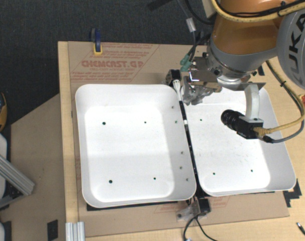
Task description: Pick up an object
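My gripper (194, 95) hangs low over the far left corner of the right bin (273, 182), close to the ridge where the two bins meet. The grey wrist and the orange band (247, 14) above it cover the bin's far edge. A small black and white piece (173, 77) sits just behind the bins' far corners, left of the gripper; what it is cannot be made out. Whatever lies straight under the gripper is hidden by the wrist.
The left bin (87, 134) shows a bare white floor with small dark dots. A black cylinder (238, 124) on a white bracket hangs from the wrist over the right bin, trailing a yellow cable (288, 126). A brown board (117, 59) lies under both bins.
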`<state>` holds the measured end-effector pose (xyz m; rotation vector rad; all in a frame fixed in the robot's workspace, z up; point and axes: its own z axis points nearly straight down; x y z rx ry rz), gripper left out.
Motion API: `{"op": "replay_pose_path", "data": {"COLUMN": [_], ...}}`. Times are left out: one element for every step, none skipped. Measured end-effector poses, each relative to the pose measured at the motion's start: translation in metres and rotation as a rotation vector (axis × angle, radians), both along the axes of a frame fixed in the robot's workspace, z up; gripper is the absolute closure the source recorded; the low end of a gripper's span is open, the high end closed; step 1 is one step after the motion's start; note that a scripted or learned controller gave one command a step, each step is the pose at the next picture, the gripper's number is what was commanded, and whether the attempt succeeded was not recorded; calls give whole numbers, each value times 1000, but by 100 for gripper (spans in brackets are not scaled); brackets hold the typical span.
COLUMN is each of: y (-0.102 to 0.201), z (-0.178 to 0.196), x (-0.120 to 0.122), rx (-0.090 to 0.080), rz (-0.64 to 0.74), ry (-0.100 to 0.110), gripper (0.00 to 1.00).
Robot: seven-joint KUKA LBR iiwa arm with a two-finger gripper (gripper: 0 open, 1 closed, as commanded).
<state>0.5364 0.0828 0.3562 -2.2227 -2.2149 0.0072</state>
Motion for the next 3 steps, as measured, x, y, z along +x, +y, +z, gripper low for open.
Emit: {"op": "replay_pose_path", "data": {"y": [62,50,133], "z": [-93,-67,-124], "x": [33,30,34], "rx": [0,1,2], "rz": [9,3,11], "ry": [3,-9,1], "gripper": [100,100,100]}}
